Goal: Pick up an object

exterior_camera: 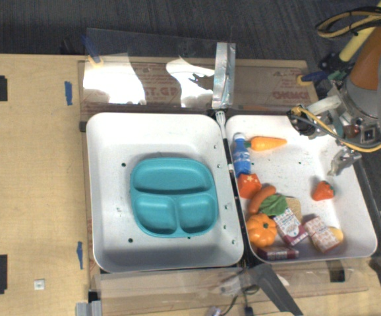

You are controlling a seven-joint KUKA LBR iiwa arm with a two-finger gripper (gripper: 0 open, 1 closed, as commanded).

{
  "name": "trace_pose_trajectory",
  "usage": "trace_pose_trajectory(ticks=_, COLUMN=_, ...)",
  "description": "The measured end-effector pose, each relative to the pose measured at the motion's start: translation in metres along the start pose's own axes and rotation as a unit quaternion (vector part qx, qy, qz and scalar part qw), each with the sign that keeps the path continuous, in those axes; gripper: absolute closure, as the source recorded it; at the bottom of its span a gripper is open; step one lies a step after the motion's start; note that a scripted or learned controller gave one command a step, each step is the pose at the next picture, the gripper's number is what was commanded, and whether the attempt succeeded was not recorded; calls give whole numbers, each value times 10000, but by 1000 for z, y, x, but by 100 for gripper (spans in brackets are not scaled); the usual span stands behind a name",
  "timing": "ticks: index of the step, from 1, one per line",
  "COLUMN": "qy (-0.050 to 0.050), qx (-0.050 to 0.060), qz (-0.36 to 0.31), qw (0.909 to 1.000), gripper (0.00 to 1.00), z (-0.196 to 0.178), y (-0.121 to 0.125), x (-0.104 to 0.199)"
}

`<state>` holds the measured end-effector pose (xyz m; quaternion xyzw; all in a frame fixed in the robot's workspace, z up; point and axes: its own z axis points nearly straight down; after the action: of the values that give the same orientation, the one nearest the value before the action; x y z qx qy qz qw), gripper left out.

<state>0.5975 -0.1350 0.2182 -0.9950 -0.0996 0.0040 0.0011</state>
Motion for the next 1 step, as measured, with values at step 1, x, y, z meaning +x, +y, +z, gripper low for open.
trace_pose_trajectory(ticks=1, qy=73, qx=-21, qz=-71, qw=9999, gripper=0, z=-97, y=15, x=59)
